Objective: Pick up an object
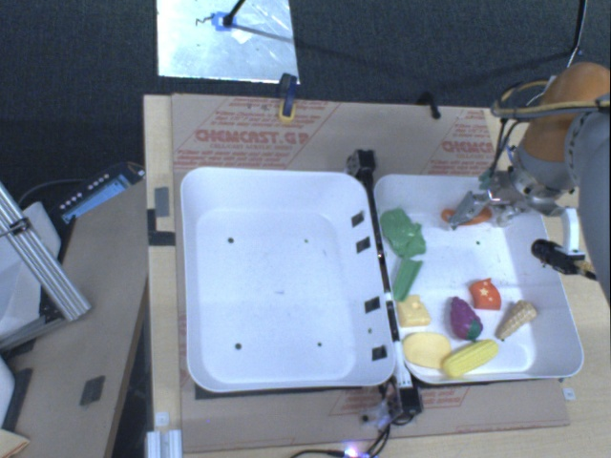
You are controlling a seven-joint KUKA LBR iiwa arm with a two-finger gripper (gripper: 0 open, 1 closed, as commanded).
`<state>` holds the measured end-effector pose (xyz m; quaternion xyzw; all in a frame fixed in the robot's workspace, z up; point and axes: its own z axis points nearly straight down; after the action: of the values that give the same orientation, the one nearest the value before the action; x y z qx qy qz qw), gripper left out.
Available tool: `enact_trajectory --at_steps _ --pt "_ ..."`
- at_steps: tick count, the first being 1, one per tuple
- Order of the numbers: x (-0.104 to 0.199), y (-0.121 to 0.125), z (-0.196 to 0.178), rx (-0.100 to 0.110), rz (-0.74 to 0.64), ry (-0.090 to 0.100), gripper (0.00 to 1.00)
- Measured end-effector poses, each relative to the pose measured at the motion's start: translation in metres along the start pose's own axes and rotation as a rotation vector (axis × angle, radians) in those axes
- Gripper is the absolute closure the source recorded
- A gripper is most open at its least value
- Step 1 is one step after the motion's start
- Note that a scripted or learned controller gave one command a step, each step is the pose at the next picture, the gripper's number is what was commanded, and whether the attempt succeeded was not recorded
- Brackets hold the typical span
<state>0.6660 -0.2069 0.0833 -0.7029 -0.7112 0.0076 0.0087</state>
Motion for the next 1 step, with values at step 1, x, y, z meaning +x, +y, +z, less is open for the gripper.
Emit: enact_trajectory --at_steps 1 --pt "0.0008 -0.1122 0.0020 -0.016 0.015 0.001 0.00"
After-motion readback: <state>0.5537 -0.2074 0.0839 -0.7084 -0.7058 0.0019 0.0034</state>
